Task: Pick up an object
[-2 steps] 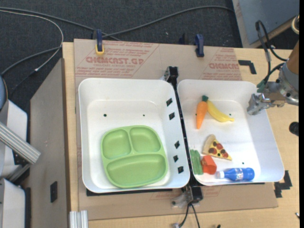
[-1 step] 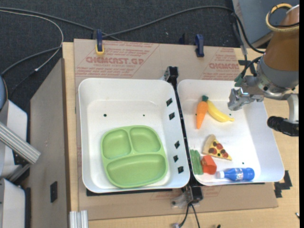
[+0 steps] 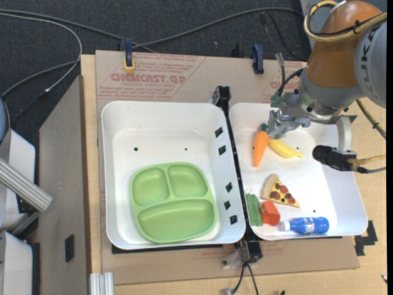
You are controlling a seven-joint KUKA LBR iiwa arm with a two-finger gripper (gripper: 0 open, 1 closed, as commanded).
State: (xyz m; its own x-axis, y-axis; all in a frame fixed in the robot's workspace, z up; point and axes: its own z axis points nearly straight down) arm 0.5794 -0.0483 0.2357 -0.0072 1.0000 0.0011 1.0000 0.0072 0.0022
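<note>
Blue bottle (image 3: 307,226) and pizza slice (image 3: 280,192) lie nearest the camera, well short of the gripper (image 3: 279,125). Carrot (image 3: 260,147) and banana (image 3: 285,149) sit just beneath the tool, touching each other. Best approach: centre over one alone, then descend. Jaw spread cannot be told. Arm (image 3: 334,54) reaches in from behind, wrist pointing down.

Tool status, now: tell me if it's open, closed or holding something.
Tool: cannot be told; it hangs low over the right bin, just above the carrot and the banana.
</note>
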